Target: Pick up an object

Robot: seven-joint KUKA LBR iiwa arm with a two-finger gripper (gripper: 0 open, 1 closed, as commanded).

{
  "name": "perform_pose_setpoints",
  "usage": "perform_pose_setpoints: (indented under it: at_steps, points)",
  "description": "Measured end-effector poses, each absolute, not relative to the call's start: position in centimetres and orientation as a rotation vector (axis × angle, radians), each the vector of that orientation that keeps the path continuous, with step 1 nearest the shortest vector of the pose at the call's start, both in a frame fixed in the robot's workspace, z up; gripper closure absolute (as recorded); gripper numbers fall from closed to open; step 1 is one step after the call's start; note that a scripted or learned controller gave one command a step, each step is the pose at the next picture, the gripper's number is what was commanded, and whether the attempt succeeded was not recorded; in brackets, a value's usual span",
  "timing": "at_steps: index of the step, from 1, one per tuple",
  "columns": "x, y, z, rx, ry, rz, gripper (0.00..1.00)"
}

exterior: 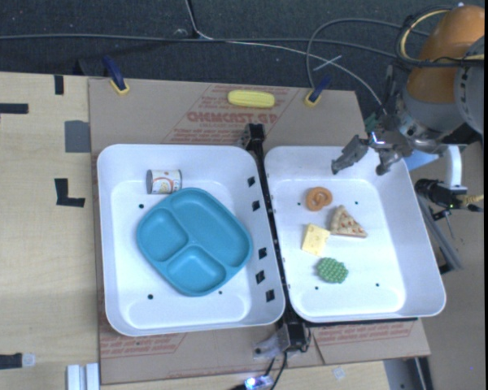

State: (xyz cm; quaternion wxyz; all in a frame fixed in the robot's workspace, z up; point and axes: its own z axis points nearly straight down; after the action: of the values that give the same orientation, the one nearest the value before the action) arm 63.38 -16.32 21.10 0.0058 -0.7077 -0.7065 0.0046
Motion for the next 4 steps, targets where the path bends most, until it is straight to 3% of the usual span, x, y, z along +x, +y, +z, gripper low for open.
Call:
perform_pose_setpoints:
  at_steps: [1, 3, 4]
  points:
    - [63.7, -16.3, 21.9, -2.219, -2.222, 0.002, 0.0]
    - [63.1, -15.9, 11.3, -2.219, -2.221, 0.007, 0.0]
    - [63.1, -15.8, 8.4, -2.22, -2.225, 0.004, 0.0]
